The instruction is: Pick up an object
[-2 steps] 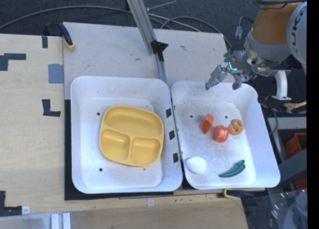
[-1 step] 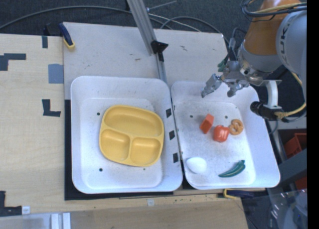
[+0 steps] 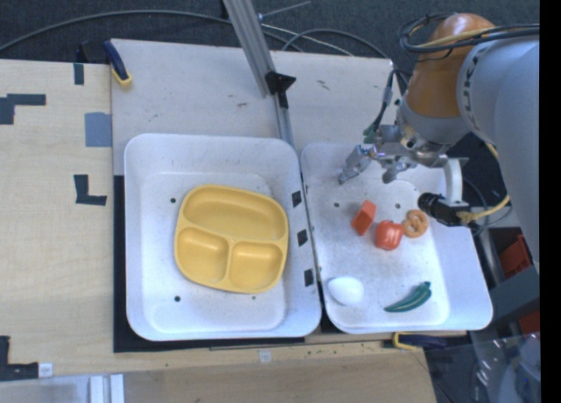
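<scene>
Pale wood tabletop (image 3: 53,217) is carrying two white bins over dark carpet strewn with cables. Above the right bin's (image 3: 465,296) far edge the pincer (image 3: 375,165) is hanging with its fingers spread apart, gripping nothing. Just below it are lying a red block (image 3: 364,217), a tomato (image 3: 388,235) touching a small orange ring (image 3: 415,223), a white egg (image 3: 345,290) and a green pepper (image 3: 408,297). A yellow divided tray (image 3: 231,238) is sitting in the left bin (image 3: 145,305). The ring's details are too small to read.

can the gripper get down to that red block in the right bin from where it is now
Probably yes. The gripper hangs over the upper part of the right bin, and the red block lies just below it in the view, with open bin floor around it except the tomato beside it.
</scene>
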